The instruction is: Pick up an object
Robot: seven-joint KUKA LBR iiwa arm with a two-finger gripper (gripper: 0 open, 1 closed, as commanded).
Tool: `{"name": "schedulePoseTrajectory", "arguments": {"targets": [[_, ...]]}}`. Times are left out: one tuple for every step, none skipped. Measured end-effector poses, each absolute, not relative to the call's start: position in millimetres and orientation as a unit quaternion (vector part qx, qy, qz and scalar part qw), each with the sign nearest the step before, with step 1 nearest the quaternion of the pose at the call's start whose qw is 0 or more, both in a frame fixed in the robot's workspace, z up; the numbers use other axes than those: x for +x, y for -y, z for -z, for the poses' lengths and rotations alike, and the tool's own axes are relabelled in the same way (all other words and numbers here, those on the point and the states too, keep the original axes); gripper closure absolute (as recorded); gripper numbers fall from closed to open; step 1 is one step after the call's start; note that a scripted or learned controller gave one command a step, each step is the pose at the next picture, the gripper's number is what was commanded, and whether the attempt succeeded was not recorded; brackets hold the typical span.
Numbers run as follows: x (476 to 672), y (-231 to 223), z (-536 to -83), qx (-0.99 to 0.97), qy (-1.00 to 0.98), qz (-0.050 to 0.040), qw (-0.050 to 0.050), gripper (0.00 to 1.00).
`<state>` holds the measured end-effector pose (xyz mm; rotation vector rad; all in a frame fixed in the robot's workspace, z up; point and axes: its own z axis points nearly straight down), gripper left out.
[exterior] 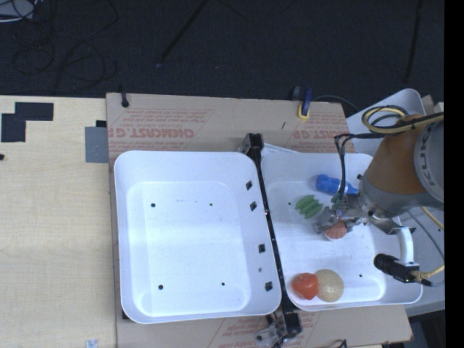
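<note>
My gripper [335,222] reaches into the right bin [290,259] from the right, under the orange-banded wrist [395,169]. Its tip sits right over a small reddish-orange object [336,230] in the middle of that bin. A green leafy object [309,206] lies just left of the gripper. A blue object [330,184] rests behind it, toward the far wall. A red ball-like object [306,285] and a pale tan round one [330,285] sit together at the bin's near edge.
The left bin [187,232] stands beside the right one, with a black divider strip [262,223] between them. Cardboard [181,122] lies under both bins. A black-tipped handle part [395,267] and cables hang near the right bin's near right corner.
</note>
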<state>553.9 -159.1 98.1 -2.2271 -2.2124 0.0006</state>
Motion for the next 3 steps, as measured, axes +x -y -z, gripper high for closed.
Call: {"name": "schedulePoseTrajectory", "arguments": {"targets": [[526.7, 83.3, -191.1, -0.705, 0.71, 0.0019, 0.0, 1.0], [483.3, 22.7, -186.8, -0.706, 0.708, -0.0015, 0.004, 1.0], [484.9, 27.2, -196.3, -0.708, 0.707, -0.0022, 0.003, 1.0]]}}
